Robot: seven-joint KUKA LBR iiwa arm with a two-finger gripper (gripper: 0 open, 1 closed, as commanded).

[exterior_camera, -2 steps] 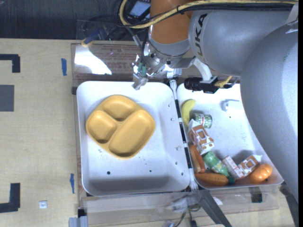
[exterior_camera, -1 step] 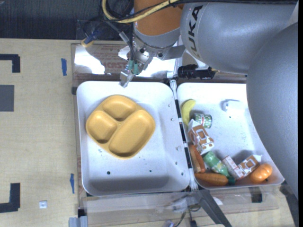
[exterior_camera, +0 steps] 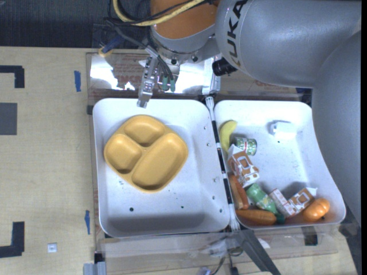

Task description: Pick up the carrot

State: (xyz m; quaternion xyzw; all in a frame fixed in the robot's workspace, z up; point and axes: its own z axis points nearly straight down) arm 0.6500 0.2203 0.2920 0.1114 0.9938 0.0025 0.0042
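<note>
The left bin (exterior_camera: 114,211) holds a yellow tray (exterior_camera: 146,152) with three compartments, set toward the bin's upper left. White floor lies bare around the tray, with the widest open stretch along the near edge and the right side.

The gripper (exterior_camera: 144,90) hangs over the far rim of the left bin, above the tray's top edge and well apart from everything in the other bin. Nothing shows between its fingers; the angle is too poor to tell how they are set.

The two bins meet at a shared wall. Just right of it, the right bin (exterior_camera: 298,113) has its contents crowded against that wall and the near edge: a banana (exterior_camera: 227,132) at the top, a small can (exterior_camera: 245,146) beside it, a carton (exterior_camera: 243,169) below. The carrot (exterior_camera: 256,216) lies flat along the near rim, beside a green item (exterior_camera: 261,197) and what may be a second carrot (exterior_camera: 239,193). An orange fruit (exterior_camera: 316,209) sits in the near right corner. The far right part is mostly open.
</note>
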